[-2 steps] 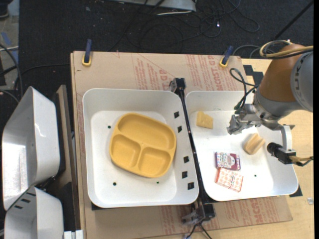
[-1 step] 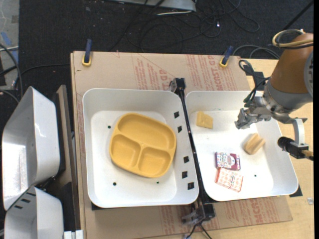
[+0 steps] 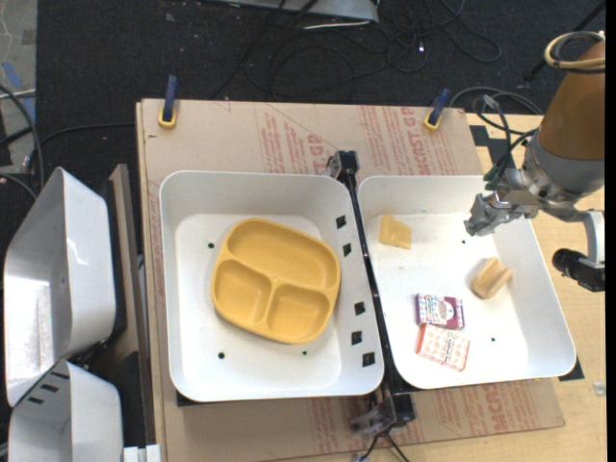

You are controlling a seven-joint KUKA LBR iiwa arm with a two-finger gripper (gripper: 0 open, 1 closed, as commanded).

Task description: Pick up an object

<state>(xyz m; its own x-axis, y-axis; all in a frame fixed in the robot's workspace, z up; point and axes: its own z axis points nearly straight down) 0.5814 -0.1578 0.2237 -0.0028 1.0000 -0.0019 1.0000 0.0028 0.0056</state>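
My gripper hangs over the right bin, its grasp impossible to tell, above the tan block, with two small packets nearer and a yellow wedge left.

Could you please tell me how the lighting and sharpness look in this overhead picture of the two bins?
In the camera view, light is even and soft; the yellow three-compartment plastic tray casts only a faint shadow, the white left bin shows mild glare on its rim, the floor behind is dark, and the small pink printed packets are too soft to read.
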